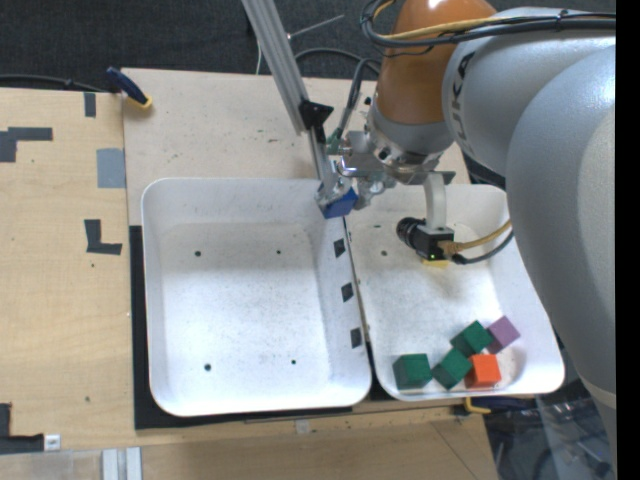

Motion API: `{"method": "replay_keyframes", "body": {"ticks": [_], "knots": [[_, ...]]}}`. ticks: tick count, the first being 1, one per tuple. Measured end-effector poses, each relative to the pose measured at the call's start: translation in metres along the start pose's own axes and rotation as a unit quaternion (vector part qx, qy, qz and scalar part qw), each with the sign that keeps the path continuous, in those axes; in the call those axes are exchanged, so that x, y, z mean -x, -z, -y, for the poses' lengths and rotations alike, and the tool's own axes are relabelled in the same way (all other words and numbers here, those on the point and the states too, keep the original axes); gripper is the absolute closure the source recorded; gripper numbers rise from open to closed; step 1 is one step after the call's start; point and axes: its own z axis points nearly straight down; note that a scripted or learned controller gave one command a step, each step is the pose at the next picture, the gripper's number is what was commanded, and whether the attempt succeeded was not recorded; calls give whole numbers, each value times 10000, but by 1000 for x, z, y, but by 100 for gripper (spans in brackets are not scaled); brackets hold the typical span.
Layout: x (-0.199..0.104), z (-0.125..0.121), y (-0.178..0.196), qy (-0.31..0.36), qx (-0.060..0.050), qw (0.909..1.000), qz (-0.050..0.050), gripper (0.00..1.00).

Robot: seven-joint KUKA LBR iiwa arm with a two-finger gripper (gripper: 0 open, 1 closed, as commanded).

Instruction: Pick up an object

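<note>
My gripper (pixel 340 193) hangs over the far end of the divide between the two white bins. A small blue block (pixel 338 204) sits between its fingertips, just above the bins' rims, and the gripper is shut on it. Loose blocks lie in the near corner of the right bin (pixel 400 298): three green blocks (pixel 411 370) (pixel 452 368) (pixel 470 338), an orange one (pixel 484 369) and a purple one (pixel 503 331). The arm's orange band (pixel 430 38) and grey body cover the far right of that bin.
The left bin (pixel 160 268) shows a speckled white floor. A slanted metal rail (pixel 280 58) runs down to the gripper from the top. A black fitting with a yellow cable (pixel 425 238) hangs over the right bin. A blue and yellow clamp (pixel 130 86) lies on the bench, far left.
</note>
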Motion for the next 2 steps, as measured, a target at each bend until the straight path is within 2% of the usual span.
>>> {"method": "replay_keyframes", "body": {"ticks": [1, 2], "knots": [[-49, -29, -18, -4, -12, 10000, 6, 100], [-47, -28, -17, -18, -8, 10000, 16, 0]]}}
